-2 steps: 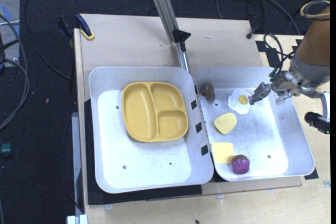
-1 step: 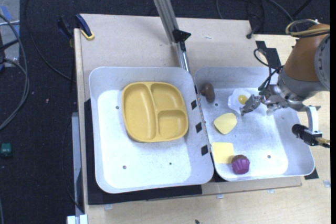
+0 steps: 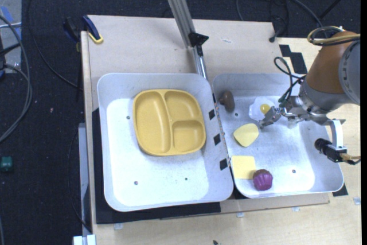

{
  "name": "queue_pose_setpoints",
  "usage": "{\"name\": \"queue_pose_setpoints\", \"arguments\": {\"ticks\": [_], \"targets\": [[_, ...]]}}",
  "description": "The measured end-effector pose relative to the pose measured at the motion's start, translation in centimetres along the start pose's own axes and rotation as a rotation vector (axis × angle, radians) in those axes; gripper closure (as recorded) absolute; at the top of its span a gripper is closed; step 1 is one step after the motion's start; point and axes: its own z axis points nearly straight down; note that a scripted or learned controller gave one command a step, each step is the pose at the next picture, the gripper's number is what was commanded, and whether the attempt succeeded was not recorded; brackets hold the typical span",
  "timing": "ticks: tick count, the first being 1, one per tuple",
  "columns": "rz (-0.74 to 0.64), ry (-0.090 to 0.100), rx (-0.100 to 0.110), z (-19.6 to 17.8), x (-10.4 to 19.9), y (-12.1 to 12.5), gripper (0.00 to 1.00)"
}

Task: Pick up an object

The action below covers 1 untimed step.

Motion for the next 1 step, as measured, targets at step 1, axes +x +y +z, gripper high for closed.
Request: {"name": "queue_pose_setpoints", "arguments": {"ticks": [1], "targets": [[-0.001,-0.002,-0.005,-1.24,-0.05,0.14,1.0]]}}
